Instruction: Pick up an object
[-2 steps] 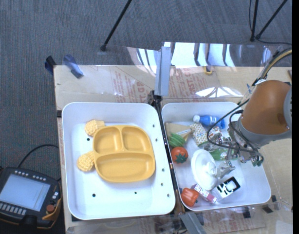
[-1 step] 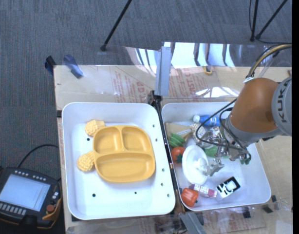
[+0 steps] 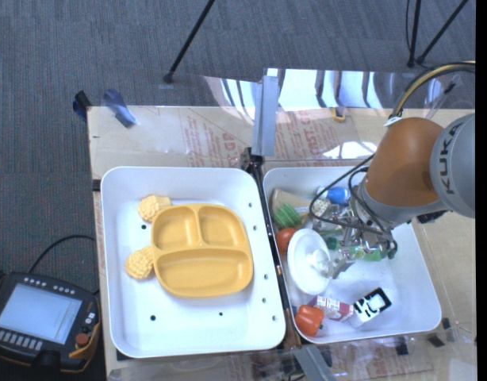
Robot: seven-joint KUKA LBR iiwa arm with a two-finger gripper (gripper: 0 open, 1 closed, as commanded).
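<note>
Gripper [image 3: 348, 254] hangs low in right bin [image 3: 422, 304], white plate [image 3: 305, 262] touching its left side; finger state impossible to tell.

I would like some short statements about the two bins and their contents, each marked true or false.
1. The yellow divided plastic tray lies in the left white bin. True.
2. The round white plate lies in the left bin. False: it is in the right white bin.
3. The gripper is over the right bin. True.
4. The small orange object sits on the yellow tray. False: it lies in the right bin, near its front edge.
</note>
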